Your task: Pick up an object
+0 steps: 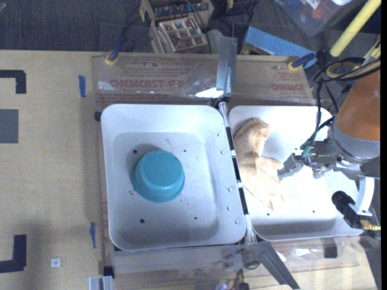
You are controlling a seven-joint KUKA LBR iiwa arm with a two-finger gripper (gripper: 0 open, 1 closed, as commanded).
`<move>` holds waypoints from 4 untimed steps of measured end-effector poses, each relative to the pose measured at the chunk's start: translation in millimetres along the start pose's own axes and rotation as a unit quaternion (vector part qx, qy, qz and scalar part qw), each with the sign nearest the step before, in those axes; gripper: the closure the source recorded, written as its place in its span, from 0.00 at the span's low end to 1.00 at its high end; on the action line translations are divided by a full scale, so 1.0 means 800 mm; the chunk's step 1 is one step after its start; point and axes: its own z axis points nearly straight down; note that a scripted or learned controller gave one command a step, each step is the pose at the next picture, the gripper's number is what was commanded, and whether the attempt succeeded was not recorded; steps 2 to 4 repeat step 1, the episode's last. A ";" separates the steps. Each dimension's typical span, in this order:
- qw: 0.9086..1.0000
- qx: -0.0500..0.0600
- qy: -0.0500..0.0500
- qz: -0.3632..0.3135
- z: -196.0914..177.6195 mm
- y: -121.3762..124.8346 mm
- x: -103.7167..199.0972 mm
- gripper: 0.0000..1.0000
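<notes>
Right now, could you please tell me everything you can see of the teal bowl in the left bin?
The teal bowl is round, smooth and plastic-looking, one solid blue-green colour. It appears to sit upside down, its flat base facing up and its wider rim on the floor of the left bin, slightly left of centre. Nothing else touches it. The claw is over the right bin, well apart from it.

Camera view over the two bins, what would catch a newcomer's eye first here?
First, the teal bowl, upside down near the middle of the left bin. Next, the crumpled tan cloth along the left side of the right bin. The pincer reaches in from the right, its tip at the cloth's right edge, below the orange band of the arm.
</notes>
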 end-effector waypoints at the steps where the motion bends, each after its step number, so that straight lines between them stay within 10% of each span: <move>1: 1.000 -0.002 -0.001 0.031 0.058 0.077 -0.039 0.00; 4: 1.000 -0.002 -0.001 0.031 0.058 0.077 -0.039 0.00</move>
